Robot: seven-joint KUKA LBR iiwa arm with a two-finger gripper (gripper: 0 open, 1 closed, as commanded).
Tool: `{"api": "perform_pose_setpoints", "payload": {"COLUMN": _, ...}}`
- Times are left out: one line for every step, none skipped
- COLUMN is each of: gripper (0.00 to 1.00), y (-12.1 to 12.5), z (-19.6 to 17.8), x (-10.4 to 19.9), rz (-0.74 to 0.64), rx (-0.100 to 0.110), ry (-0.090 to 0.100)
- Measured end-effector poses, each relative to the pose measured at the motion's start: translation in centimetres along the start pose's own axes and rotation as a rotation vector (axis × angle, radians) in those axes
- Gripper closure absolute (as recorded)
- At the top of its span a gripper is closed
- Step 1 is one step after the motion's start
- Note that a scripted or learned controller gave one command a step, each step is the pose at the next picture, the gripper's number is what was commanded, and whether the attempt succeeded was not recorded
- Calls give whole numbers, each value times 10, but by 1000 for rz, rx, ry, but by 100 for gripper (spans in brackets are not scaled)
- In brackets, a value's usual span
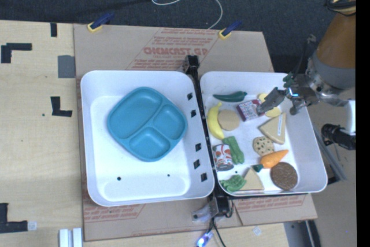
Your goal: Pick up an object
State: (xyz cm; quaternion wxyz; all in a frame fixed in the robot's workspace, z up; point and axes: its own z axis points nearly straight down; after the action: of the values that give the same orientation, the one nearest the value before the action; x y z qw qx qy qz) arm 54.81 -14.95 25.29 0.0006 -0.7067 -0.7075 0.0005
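**Arm over the right bin, its fingers spread above the toy food**

We see two shallow white bins side by side on a cardboard sheet (pixel 173 49) near the middle of the frame. The left bin (pixel 92 124) holds a blue divided plate (pixel 147 122), lying flat in its upper half. The right bin (pixel 309 142) is crowded with small play-food pieces.

From the right edge of the frame the arm (pixel 338 49) reaches in, and its gripper (pixel 283 102) sits over the upper right part of the right bin. Its two dark fingers stand apart, one pointing toward lower left near a pale yellow piece (pixel 265 97), the other further right. We see nothing clamped between them.

Below the gripper lies a wedge of cheese (pixel 274 129), and just beside that a chocolate-chip cookie (pixel 262 144). An orange carrot (pixel 272 159) lies lower, touching a round brown patty (pixel 284 175) at the lower right of the bin. Toward the bin's left wall we find a yellow banana (pixel 214 122) curved around a tan round piece (pixel 229 120), with a green chilli pepper (pixel 230 96) above them and a small purple-and-white packet (pixel 248 109) close to the gripper's left finger. A green pickle-like piece (pixel 233 148), a small can (pixel 222 157) and some leafy greens (pixel 233 183) fill the lower left corner.

A white cable (pixel 185 0) loops across the dark floor at the top of the frame.
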Motion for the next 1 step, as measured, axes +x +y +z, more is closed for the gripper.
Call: {"api": "perform_pose_setpoints", "payload": {"gripper": 0, "y": -66, "z": -1, "x": 42, "rz": 0, "rx": 3, "ry": 1}}
